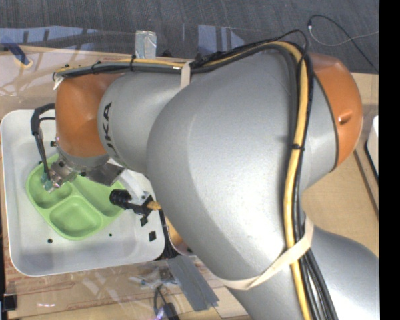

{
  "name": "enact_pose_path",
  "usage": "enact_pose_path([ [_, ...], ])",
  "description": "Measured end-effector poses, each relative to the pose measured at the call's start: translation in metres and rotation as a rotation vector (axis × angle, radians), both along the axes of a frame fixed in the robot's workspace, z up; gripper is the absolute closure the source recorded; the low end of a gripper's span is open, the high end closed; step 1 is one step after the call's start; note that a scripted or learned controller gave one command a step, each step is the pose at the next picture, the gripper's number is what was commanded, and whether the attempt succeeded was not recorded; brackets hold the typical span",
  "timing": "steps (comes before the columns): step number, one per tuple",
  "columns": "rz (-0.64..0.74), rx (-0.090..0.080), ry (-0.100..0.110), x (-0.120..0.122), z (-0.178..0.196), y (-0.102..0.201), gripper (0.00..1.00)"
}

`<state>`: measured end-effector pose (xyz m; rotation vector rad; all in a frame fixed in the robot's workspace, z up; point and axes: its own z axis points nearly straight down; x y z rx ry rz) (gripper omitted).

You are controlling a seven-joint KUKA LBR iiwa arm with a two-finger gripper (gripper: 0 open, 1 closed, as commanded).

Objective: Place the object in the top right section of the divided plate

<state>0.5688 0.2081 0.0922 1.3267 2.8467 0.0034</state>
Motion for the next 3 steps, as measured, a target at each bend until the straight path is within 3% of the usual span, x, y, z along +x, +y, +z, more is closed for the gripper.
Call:
enact_pose_path([
  [1,0.181,0.002,-0.004,-0.031,0.002,-0.021,1.0],
  [2,0.492,-0.002,0.0,-0.006,0.0,0.006,1.0],
  [3,0.519,-0.002,-0.004,-0.03,0.172,0.01,1.0],
])
